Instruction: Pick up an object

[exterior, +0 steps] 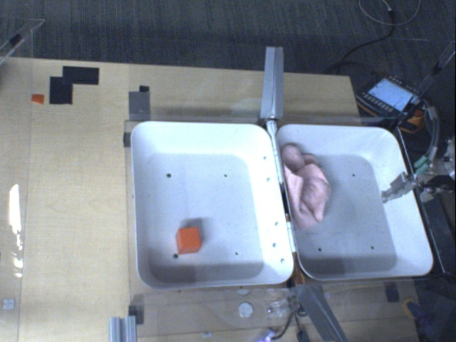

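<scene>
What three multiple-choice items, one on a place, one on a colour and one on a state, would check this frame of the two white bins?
1. Where does the small orange cube lie?
A. In the left white bin
B. In the right white bin
C. On the wooden bench

2. What colour is the crumpled cloth?
A. Blue
B. Pink
C. Green

3. How does the cloth lie?
A. Lifted clear of the bin
B. Hanging over the bench edge
C. Resting on the right bin's floor, against its left wall

Answers: 1 A, the cube sits near the left bin's front. 2 B, the cloth is pale pink. 3 C, it lies bunched beside the divider between the bins.
</scene>
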{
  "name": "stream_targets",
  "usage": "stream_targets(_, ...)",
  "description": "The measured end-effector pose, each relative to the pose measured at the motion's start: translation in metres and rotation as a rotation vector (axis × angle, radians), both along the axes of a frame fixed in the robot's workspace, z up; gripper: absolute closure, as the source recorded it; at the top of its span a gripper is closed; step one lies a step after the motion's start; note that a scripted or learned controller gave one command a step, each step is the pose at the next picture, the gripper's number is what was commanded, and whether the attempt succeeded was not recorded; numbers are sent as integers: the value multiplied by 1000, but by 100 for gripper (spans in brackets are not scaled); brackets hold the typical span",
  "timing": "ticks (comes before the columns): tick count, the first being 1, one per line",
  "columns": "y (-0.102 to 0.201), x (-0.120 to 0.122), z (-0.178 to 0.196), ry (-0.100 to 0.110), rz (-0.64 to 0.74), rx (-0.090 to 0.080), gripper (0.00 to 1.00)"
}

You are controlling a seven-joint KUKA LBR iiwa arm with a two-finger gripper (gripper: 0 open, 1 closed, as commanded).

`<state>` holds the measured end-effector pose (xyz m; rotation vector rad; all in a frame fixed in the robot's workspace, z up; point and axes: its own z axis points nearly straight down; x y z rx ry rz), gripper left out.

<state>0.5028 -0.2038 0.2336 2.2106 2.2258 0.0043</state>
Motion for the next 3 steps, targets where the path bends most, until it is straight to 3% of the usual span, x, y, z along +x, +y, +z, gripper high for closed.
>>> stream_targets(1, 52, 40, -88, 2, 27, 1, 0)
stream_targets(2, 41, 114, -130, 1, 153, 0, 0)
stream_targets(3, 95, 152, -144, -8, 329, -4, 0)
